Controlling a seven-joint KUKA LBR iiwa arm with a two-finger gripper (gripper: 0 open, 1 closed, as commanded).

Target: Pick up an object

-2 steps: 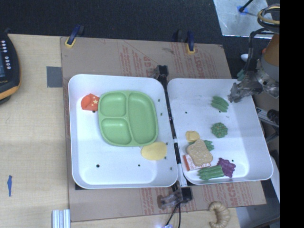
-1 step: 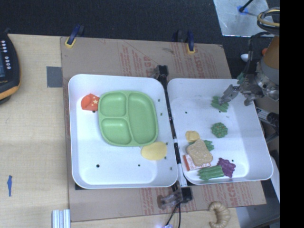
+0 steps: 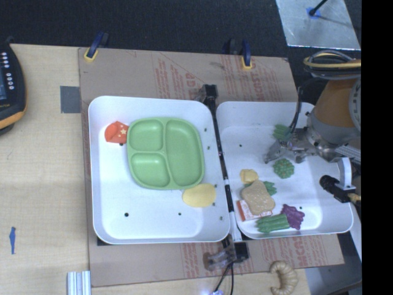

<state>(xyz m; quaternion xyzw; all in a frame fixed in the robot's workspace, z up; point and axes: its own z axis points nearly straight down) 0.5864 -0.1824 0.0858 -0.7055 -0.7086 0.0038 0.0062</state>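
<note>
Reaching in from the right, the gripper [image 3: 284, 154] hung low over the right bin [image 3: 245, 118], its grey metal fingers [image 3: 274, 153] spread apart and nothing held between them. Just below the fingertips sat a small green broccoli-like piece [image 3: 283, 168], close to the gripper but not enclosed by it; whether a finger touched it could not be told. A second green bit [image 3: 282, 130] lay just above, beside the wrist.

Further down the same bin, a yellow piece [image 3: 249, 176], a tan slice of toy bread [image 3: 257, 197], a green vegetable [image 3: 272, 224] and a purple piece [image 3: 293, 216] crowded the lower corner. The left bin [image 3: 104, 214] held a green divided plate [image 3: 166, 152], a red piece [image 3: 116, 132] and a pale yellow one [image 3: 199, 195].

The broccoli-like piece looked the likeliest target. To do it well, the fingers would need to straddle it squarely, one on each side, and descend until the tips passed its widest part before closing; a lumpy, rounded toy would probably squirt sideways from an off-centre pinch. It stood apart from its neighbours, so there seemed room to close freely.
</note>
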